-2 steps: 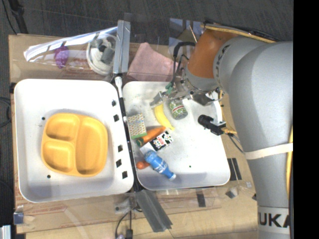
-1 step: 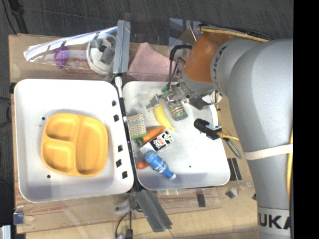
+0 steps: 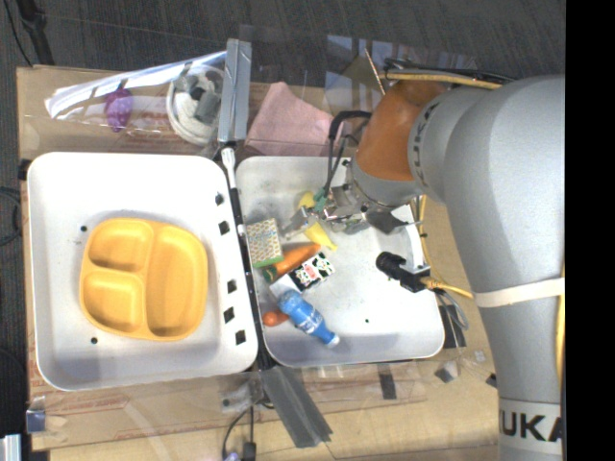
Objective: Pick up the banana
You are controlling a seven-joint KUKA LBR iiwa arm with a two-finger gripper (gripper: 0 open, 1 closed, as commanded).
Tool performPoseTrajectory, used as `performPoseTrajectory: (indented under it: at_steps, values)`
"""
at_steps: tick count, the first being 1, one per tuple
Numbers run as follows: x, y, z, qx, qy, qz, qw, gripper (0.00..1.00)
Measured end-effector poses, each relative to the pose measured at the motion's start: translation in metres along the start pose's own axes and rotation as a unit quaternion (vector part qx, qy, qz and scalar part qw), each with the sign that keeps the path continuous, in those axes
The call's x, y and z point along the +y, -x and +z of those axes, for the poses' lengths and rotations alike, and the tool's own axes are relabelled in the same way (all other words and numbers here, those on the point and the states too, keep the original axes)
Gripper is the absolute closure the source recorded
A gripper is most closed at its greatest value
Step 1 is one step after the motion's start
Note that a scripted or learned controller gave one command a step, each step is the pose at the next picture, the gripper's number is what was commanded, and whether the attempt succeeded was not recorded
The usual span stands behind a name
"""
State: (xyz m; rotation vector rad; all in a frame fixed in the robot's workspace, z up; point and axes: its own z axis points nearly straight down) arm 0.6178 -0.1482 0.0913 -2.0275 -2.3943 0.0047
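Observation:
The banana (image 3: 308,201) lies in the right bin (image 3: 384,325) near its upper middle. It is yellow and mostly hidden under the gripper, with another yellow bit showing at about the gripper's lower side. My gripper (image 3: 330,213) is down in the bin right over the banana, reaching in from the grey and orange arm on the right.
Just left of the gripper lie a grey mesh pad (image 3: 262,241), a carrot (image 3: 294,254) and a black and white card (image 3: 310,272). A blue bottle (image 3: 308,317) lies lower down. The left bin (image 3: 58,353) holds a yellow divided plate (image 3: 146,277).

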Motion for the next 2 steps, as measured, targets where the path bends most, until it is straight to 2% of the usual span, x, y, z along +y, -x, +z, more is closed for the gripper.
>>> performPoseTrajectory:
  at_steps: [1, 2]
  values:
    - [0.000, 0.000, -0.010, 0.000, -0.001, -0.001, 1.0000, 1.00]
    - [0.046, -0.043, -0.134, -0.001, 0.002, 0.024, 0.9997, 1.00]
